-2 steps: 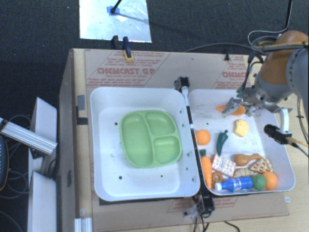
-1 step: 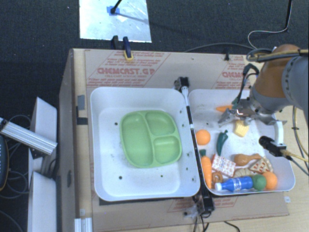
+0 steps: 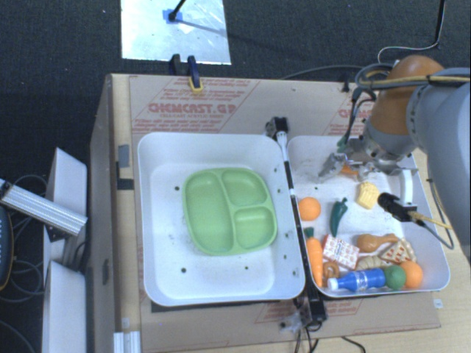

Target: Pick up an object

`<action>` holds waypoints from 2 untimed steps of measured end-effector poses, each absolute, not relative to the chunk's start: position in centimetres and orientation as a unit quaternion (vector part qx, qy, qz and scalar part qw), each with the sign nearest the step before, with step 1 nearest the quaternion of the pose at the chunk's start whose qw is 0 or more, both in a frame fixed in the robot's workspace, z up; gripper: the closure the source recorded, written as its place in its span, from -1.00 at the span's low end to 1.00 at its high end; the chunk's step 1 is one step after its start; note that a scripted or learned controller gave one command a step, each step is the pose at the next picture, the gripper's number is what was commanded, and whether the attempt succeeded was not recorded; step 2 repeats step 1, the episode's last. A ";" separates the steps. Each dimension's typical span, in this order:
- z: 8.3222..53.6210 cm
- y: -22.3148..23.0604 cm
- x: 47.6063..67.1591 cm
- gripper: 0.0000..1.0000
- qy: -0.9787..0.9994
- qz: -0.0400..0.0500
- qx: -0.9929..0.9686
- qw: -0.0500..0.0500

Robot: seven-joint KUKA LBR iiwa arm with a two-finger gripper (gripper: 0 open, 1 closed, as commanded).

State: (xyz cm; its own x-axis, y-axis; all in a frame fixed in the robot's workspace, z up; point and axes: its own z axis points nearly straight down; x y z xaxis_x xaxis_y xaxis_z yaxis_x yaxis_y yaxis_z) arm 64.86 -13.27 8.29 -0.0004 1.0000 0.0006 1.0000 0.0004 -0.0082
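My gripper (image 3: 333, 168) hangs low over the far part of the right bin (image 3: 440, 267), tilted toward the bin's left side. A small orange thing (image 3: 352, 172) lies right beside it, partly hidden by the wrist. Just in front sit a yellow corn piece (image 3: 367, 194), a green pepper (image 3: 338, 215) and an orange ball (image 3: 310, 209). Along the bin's front lie a carrot (image 3: 315, 258), a red-and-white patterned packet (image 3: 341, 251), a brown squash (image 3: 376, 241), a pizza slice (image 3: 398, 252), a blue bottle (image 3: 359, 279), a green ball (image 3: 396, 276) and an orange fruit (image 3: 413, 273).
The left bin (image 3: 158, 197) holds a green divided plate (image 3: 228, 210) in its middle. A black-and-white divider bar (image 3: 288, 182) runs between the bins. The grey arm (image 3: 441, 123) covers the right bin's far right corner.
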 end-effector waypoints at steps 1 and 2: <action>8.4 -13.8 60.5 -1.00 -0.708 0.000 -0.707 -0.001; 8.4 -13.8 60.5 -1.00 -0.708 0.000 -0.707 -0.001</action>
